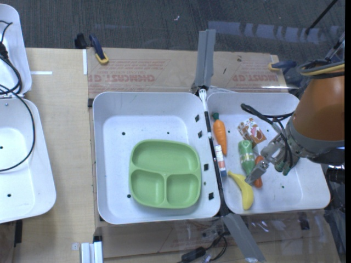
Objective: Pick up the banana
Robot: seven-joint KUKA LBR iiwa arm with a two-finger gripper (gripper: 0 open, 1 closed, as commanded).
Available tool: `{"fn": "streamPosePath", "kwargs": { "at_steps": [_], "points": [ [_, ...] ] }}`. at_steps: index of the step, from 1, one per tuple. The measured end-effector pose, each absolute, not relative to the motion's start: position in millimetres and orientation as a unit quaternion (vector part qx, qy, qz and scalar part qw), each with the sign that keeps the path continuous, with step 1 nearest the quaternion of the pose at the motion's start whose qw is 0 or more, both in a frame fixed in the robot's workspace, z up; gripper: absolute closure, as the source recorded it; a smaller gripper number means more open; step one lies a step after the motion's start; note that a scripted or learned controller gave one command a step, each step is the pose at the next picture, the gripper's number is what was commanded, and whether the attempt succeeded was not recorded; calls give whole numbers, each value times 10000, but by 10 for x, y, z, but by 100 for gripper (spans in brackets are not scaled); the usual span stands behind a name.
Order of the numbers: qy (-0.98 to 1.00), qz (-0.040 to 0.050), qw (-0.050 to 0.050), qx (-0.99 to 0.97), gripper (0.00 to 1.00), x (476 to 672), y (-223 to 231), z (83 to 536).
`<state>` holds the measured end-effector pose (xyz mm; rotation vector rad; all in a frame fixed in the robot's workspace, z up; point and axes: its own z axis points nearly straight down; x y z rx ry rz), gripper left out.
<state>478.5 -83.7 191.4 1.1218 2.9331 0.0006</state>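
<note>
We look down at a slant on a wooden bench (55, 64) carrying two shallow white bins side by side. The left bin (109, 119) holds a pale green plate (164, 173) with three compartments, one long section at the far side and two smaller ones nearer us. The right bin (312, 193) holds several small items, and the grey arm (321, 116) with its orange band reaches over it from the right.

The gripper (256, 173) hangs low over the right bin, its fingers pointing down and to the left. They look close together, but we cannot tell whether they are parted or closed, and nothing shows clearly between them. Its tip sits just beside the upper end of the banana (243, 189); we cannot tell whether it touches.

The banana is yellow, short and gently curved, lying flat on the floor of the right bin near its front left corner, its thicker end toward the bin's front edge.

Beyond it lie a green item (246, 152), a red and white packet (251, 129), an orange carrot (220, 135) along the bin's left wall, and a small red piece (258, 183) just right of the banana
</note>
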Motion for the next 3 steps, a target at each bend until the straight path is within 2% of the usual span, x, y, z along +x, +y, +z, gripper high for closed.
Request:
{"fn": "streamPosePath", "kwargs": {
  "at_steps": [1, 2, 3],
  "points": [
    [9343, -1, -7, 3564, 0, 4772, -949, 1161],
    [8787, 36, 66, 4773, 0, 4823, -1049, 978],
    [8618, -3, 6, 5072, 0, 4984, -741, 1915]
  ]
}}
